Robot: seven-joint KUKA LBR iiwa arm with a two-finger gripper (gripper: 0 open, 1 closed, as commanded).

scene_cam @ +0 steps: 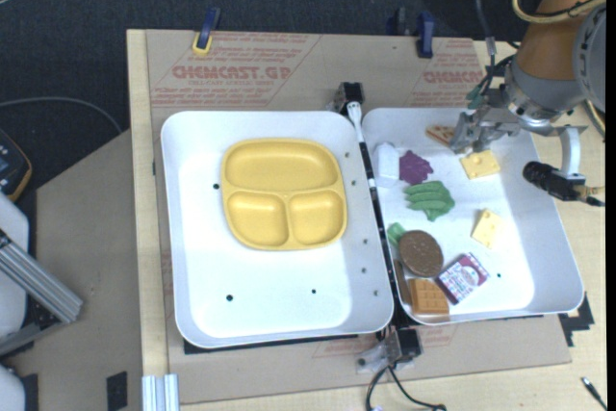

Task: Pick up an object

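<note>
In the left white bin [192, 236] on your counter, a yellow three-section plastic plate [284, 191] lies near the bin's far edge. In the right white bin [549, 236], small toy foods crowd the left wall, likely left as pick targets: a purple piece [415, 167], a green leafy piece [429, 198], a brown round cookie [421, 252]. Your tool [474, 139] hangs at the far edge beside a pale yellow cheese-like block [479, 166]; whether it is wide or narrow, you cannot tell.
</note>
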